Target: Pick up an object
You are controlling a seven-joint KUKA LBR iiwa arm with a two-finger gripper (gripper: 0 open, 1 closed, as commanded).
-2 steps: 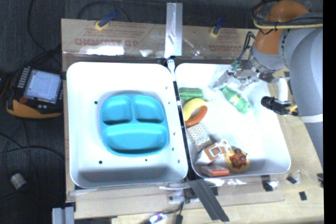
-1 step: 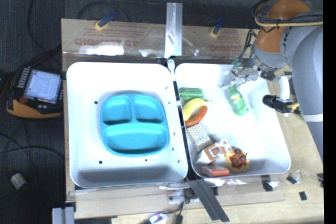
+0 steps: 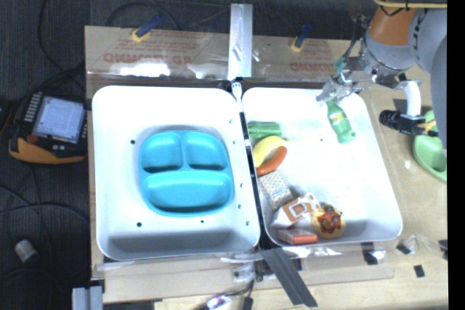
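The arm (image 3: 407, 3) enters from the right, its orange band high at the far right corner, and reaches down over the far right part of the right bin (image 3: 378, 178). The gripper (image 3: 338, 92) hangs at that bin's far edge, tips pointing toward the left and near side.

A green bottle (image 3: 340, 120) sits directly at the fingertips, tilted, its upper end meeting the gripper and its body running toward the near side over the bin floor. Whether the jaws are closed on it or merely touching cannot be told at this resolution.

Reddish printed lettering runs along the cardboard sheet (image 3: 167, 54) behind the bins; it is not legible.

The remaining items lie well apart from the gripper, along the left and near side of the right bin: a green packet (image 3: 263, 129), a yellow banana (image 3: 267, 149), and a red-orange toy (image 3: 328, 221). The left bin (image 3: 116, 229) holds a blue divided tray (image 3: 186, 170).
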